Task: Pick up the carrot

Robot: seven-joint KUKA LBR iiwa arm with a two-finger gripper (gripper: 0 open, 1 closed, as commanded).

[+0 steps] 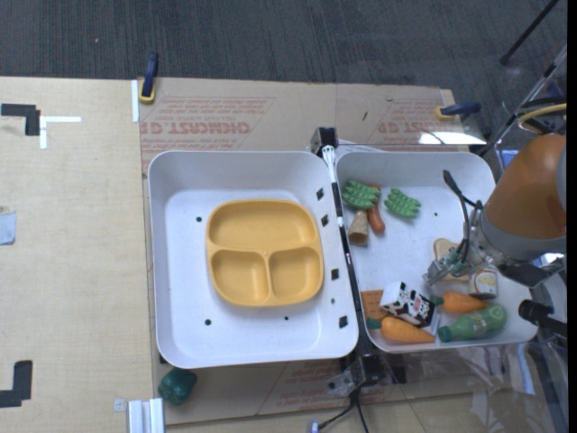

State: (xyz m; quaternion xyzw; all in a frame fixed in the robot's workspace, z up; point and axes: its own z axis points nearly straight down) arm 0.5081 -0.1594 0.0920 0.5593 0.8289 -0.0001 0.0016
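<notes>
The gripper (453, 264) hangs low in the right bin (424, 165), in its near right part, under the arm (532, 192) with its orange band. Whether it is open or closed, and whether anything sits in it, I cannot tell: the tip is small and lost among the toys beneath it.

Taking the gripper as the landmark: just below it and slightly right lies one carrot (462, 303), small and orange. Further below and to the left, against the bin's near wall, lies a second, larger carrot (406, 332). A black-and-white cow toy (410, 305) sits between the two, close to both. A green bottle-shaped toy (473, 323) lies touching or nearly touching the small carrot's underside. Well up and left of the gripper are green pea pods (361, 193) and a second green pod (403, 204).

Both carrots look like toy food: probably light, stiff and smooth, so liable to slip or roll. A hold across the thick middle, jaws square to the long axis, seems safest.

Room is tight. The larger carrot lies close to the near wall, leaving little space for a finger on that side; the small one is crowded by neighbours. Open floor lies up and left of the gripper. Far left, the other bin (180, 332) holds a yellow divided plate (265, 252).
</notes>
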